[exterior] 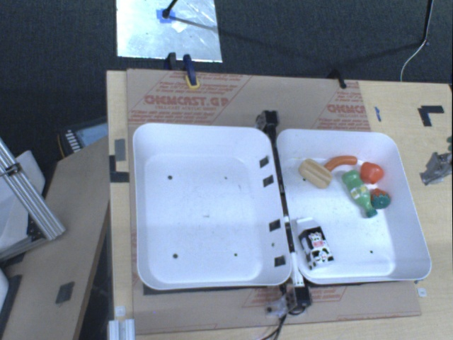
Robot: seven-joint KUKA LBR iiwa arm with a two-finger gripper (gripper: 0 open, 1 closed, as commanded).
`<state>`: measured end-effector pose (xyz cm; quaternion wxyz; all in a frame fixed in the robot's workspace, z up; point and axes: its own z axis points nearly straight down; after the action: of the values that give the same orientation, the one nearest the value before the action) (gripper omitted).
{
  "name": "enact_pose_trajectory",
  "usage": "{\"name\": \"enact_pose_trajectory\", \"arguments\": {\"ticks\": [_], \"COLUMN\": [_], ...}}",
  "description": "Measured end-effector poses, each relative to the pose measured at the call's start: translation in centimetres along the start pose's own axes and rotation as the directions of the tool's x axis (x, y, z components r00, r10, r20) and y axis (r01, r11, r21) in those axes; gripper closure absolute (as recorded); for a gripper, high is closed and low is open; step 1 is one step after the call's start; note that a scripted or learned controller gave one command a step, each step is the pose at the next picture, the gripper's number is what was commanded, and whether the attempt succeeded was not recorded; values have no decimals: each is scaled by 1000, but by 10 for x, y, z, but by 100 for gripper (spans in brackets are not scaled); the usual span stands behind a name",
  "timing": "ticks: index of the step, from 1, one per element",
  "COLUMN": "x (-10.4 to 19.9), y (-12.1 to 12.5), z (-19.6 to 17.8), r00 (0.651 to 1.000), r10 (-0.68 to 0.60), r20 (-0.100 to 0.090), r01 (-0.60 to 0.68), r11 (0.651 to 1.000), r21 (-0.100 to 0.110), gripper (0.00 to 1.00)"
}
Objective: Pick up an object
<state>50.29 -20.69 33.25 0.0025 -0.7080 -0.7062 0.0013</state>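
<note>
The right bin (403, 250) holds several small objects. A tan bread-like roll (315, 173) lies near its far left, with an orange sausage shape (341, 162) just behind it. A red round piece (371, 171), a green piece (357, 188) and a small teal ball (381, 200) cluster at the far right of the bin. A black-and-white cow-patterned box (316, 246) sits alone near the bin's front left corner. A grey part of my gripper (435, 167) pokes in at the right edge, outside the bin and apart from every object.
The left bin (152, 190) sits beside the right one, joined along a dark clipped seam (279, 197). Both rest on a cardboard sheet (212, 98) on the wooden bench. A shiny plate (168, 20) lies on the dark floor behind.
</note>
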Motion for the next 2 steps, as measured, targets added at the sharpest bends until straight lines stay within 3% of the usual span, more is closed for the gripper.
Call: {"name": "enact_pose_trajectory", "arguments": {"ticks": [1,2], "x": [0,0], "y": [5,-17], "z": [-14,34], "r00": [1000,1000], "r10": [-8,-3], "r20": [5,1], "r01": [8,3], "r11": [1000,1000], "r21": [-11,-5], "gripper": [100,100]}}
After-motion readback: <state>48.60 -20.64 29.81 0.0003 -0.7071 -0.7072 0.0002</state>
